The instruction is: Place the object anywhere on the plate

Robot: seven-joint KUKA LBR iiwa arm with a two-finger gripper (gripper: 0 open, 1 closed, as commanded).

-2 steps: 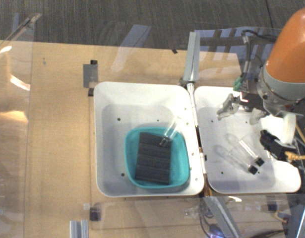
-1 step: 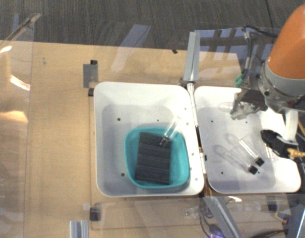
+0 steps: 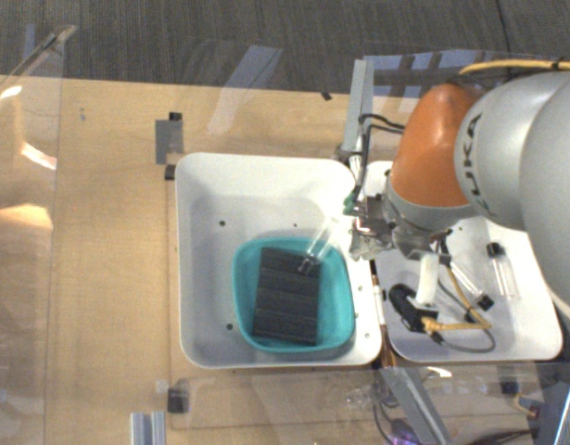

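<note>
Object (image 3: pixel 287 295), dark ridged block, on teal plate (image 3: pixel 246 258); gripper (image 3: pixel 310 262) touching its top edge, grip unclear.

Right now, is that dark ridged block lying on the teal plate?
Yes, the dark ridged block lies flat on the teal plate, inside the left white bin.

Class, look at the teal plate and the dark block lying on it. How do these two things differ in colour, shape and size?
Colour: the teal plate is bright blue-green, the dark block near black.
Shape: the plate is a rounded square with a raised rim; the block is a ridged rectangle.
Size: the plate is larger, and the block fits within it.
Shared: both sit in the left white bin.
</note>
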